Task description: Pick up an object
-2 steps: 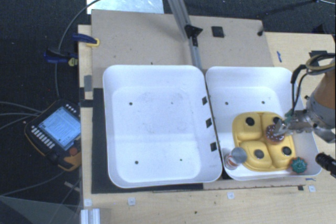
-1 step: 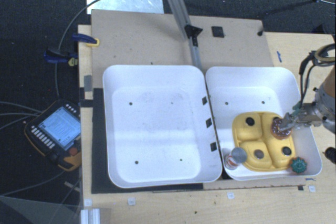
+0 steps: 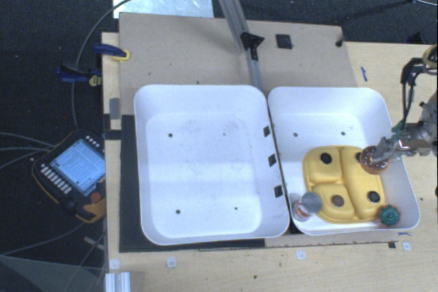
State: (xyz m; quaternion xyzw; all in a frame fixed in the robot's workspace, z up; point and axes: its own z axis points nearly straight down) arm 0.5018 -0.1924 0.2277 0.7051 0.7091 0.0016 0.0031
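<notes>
Yellow and lumpy, a plastic tray (image 3: 342,185) with dark round holes lies in the right bin (image 3: 321,106), toward its near right corner. The gripper (image 3: 375,159) sits at the tray's upper right edge; whether it is open or closed cannot be told. A grey ball (image 3: 311,202) and a teal ball (image 3: 389,216) rest beside the tray; the left bin (image 3: 157,99) adjoins.

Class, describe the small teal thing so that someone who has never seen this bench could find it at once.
Start at the right-hand white bin and go to its near right corner. There, just beside the big yellow tray, sits a small round teal ball. It is the only green-blue thing in the bin; the grey ball lies by the tray's opposite, left corner.
</notes>
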